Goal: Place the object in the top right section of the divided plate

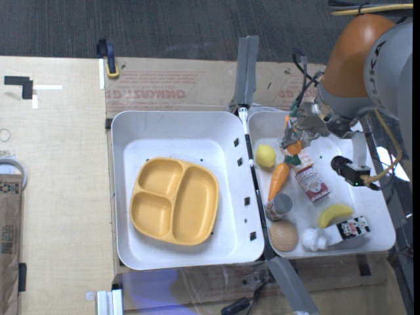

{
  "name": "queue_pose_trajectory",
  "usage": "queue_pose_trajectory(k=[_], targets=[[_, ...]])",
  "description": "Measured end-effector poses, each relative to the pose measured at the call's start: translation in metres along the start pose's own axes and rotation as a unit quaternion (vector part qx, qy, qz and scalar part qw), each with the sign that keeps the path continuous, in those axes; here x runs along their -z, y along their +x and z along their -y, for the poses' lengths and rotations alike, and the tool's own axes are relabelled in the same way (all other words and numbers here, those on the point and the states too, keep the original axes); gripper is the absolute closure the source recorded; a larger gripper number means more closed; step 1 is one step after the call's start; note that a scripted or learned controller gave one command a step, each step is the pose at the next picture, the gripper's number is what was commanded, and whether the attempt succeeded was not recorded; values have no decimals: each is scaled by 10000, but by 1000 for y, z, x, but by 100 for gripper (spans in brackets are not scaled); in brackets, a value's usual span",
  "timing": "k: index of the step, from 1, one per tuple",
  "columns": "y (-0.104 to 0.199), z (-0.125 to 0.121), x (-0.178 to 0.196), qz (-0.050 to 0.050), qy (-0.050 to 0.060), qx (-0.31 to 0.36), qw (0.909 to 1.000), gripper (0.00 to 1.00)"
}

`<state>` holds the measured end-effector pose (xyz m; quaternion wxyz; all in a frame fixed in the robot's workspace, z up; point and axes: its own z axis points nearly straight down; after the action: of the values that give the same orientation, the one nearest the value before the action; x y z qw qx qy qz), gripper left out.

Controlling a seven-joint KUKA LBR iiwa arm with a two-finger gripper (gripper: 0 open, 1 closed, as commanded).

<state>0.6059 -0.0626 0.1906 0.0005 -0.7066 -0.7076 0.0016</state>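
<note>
From the overhead camera, we saw the arm (pixel 371 51) enter at 2 o'clock, its gripper (pixel 293 138) low over the right bin (pixel 387 238); we could not tell its state. The yellow plate (pixel 174 201) lay in the left bin (pixel 125 176), all sections bare. In the right bin we noted a lemon (pixel 265 156), with a carrot (pixel 278 179) and a carton (pixel 310 181) just at the gripper's 6 o'clock. A can (pixel 281 206), cookie (pixel 284 235) and banana (pixel 335 214) lay toward 5 o'clock.

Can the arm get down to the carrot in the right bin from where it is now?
Probably yes. The gripper hangs just above the carrot's upper end, nothing lies on top of it, though the lemon and the small carton crowd its sides.
</note>
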Motion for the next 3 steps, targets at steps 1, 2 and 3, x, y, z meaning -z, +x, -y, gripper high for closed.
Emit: queue_pose_trajectory(k=[1,2,3], targets=[[45,26,0,-4,4,409,9992,100],[118,104,0,-2,12,-303,9995,100],[179,122,-46,2,16,-368,9993,100]])
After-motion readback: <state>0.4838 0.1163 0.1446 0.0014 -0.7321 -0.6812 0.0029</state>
